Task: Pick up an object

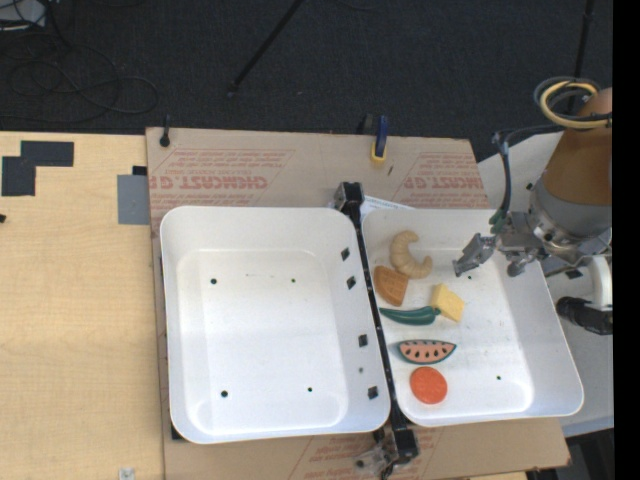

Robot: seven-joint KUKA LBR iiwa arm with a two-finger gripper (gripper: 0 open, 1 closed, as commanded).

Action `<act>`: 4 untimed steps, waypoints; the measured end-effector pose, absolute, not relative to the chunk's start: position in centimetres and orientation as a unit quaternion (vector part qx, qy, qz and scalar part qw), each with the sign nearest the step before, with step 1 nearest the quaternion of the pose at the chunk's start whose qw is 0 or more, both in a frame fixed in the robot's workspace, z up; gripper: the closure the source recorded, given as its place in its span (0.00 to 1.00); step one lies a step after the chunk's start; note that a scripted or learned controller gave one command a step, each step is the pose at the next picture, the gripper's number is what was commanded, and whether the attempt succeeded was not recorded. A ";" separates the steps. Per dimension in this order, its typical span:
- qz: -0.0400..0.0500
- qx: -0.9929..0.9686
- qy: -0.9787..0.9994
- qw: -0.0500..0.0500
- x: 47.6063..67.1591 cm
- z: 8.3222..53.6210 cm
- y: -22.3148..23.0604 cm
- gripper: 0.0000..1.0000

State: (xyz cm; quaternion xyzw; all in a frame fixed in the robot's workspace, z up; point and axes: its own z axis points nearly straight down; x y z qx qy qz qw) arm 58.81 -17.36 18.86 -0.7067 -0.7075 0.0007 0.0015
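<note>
Red disc (429,385) nearest, watermelon slice (427,350) above it in right bin (540,393). Gripper (473,259) above bin, near croissant (408,254); finger state indeterminate.

Setting: robotics laboratory, test bench. Evidence: a pale wooden bench (70,308) carrying a sheet of printed cardboard (260,173), fastened at its far edge by a blue-and-yellow clamp (379,140). Two shallow white bins (185,268) sit side by side on the cardboard, joined along the middle by black clips (352,283). Toy food pieces (420,308) (plastic-looking, brightly coloured) lie in the right bin. Dark carpet (350,48) beyond the bench, crossed by loose cables (80,78). A grey robot arm (575,208) with an orange band and yellow cable loop stands at right.
</note>
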 end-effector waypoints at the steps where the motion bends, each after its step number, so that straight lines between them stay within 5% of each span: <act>1: 0.001 -0.707 -0.707 0.001 63.6 10.0 -14.7 0.00; 2: 0.002 -0.707 -0.707 0.004 58.2 8.6 -14.0 0.00; 3: 0.001 -0.708 -0.706 0.003 58.4 9.7 -14.1 1.00; 4: -0.002 -0.704 -0.710 0.000 58.1 19.3 -4.8 1.00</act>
